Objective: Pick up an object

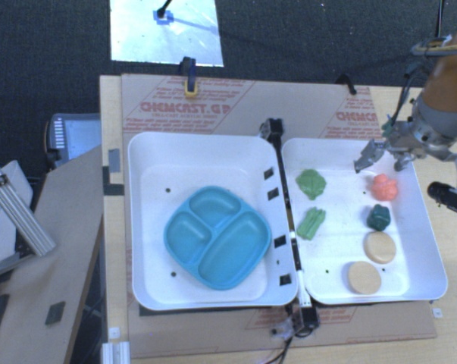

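The tool (385,155) hangs over the right bin's (433,279) far side with its fingers spread apart, holding nothing. The pink thing (384,187) lies just below it, easy to reach.

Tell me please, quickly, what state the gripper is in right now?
Gripper: open, holding nothing, above the right bin near the pink object.

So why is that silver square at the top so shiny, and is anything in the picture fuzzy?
In the camera view, the silver sheet bounces light back as whitish glare; the whole camera view is a bit soft and grainy; the pincer over the right bin looks blurry, while the blue plate is evenly lit with only faint shadows.
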Controlling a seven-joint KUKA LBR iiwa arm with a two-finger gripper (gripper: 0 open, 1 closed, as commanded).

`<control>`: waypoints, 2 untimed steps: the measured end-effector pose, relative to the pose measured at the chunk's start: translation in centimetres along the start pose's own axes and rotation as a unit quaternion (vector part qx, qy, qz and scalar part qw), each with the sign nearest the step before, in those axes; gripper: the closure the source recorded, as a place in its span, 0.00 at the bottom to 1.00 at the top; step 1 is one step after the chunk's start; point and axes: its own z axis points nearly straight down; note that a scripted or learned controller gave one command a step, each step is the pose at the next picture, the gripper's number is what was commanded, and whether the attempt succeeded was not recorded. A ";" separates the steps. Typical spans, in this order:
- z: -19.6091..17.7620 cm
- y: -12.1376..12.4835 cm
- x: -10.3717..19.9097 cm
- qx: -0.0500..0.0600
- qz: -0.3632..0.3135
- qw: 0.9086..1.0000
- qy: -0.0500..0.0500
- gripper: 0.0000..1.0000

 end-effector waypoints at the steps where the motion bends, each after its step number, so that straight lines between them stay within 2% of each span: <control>1: -0.8 0.3 0.0 -0.006 -0.001 1.000 -0.001 0.00; 2: 5.4 0.5 -0.1 -0.005 -0.001 1.000 -0.001 0.00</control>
